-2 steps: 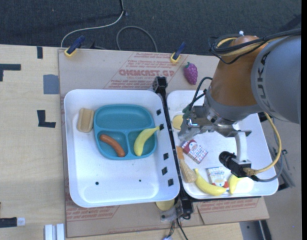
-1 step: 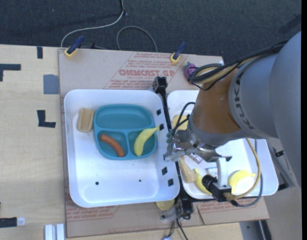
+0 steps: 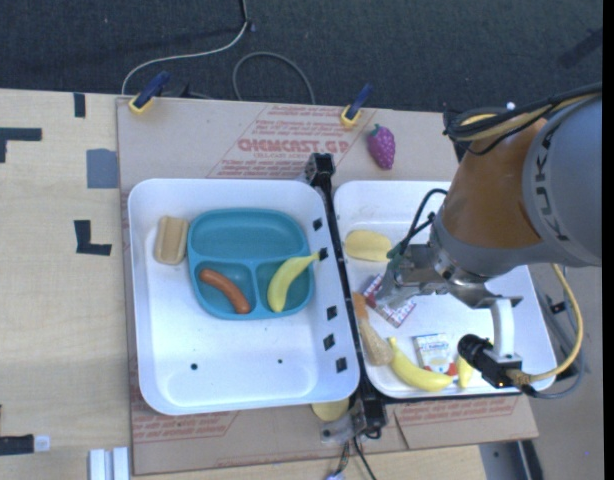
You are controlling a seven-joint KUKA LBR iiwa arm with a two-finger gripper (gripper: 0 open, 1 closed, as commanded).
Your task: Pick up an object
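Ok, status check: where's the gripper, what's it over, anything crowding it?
Gripper low in right bin, over red-and-white packet; grasp not confirmed. Yellow piece just behind, banana in front. Crowded spot.

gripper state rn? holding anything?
Gripper: low in the right bin over a red-and-white packet; open or closed cannot be told.

Bright, even overhead light, soft shadows under the large grey and orange robot arm [image 3: 517, 203], mild glare whitening the two shallow white plastic bins [image 3: 152, 368], dark carpet at top underexposed, slight softness and compression blur throughout, colours saturated
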